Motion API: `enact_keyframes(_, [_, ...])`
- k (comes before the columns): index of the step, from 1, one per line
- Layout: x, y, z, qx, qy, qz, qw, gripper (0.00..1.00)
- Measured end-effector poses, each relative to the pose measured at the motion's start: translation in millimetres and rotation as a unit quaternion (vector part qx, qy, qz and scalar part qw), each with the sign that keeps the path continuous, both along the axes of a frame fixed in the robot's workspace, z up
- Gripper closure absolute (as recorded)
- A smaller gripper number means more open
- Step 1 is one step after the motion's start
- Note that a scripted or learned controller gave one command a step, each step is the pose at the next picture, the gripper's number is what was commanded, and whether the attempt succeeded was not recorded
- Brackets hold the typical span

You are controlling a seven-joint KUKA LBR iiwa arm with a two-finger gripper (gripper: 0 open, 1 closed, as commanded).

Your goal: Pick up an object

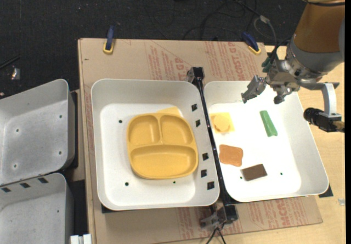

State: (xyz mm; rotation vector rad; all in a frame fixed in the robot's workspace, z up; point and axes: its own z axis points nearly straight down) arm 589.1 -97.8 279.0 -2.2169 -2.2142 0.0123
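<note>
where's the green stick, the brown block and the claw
green stick (268, 123), camera view, middle of its length
brown block (254, 172), camera view, centre of its top face
claw (267, 92), camera view, midway between its fingertips

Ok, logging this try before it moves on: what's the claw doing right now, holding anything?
Claw: open, holding nothing, above the back of the right bin, up-left of the green stick.

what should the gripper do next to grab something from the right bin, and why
Probably move toward the camera and descend over the green stick. The gripper, fingers apart and holding nothing, sits above the right bin near its far edge, and the stick is the nearest item, lying apart from the yellow piece, orange piece and brown block.
</note>
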Motion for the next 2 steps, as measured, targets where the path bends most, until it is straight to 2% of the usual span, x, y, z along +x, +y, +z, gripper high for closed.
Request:
enact_keyframes(1, [2, 0, 6, -0.0005, -0.005, 0.001, 1.0, 0.0])
enact_keyframes(2, [1, -5, -56, -0.0002, -0.004, 0.0, 1.0, 0.0])
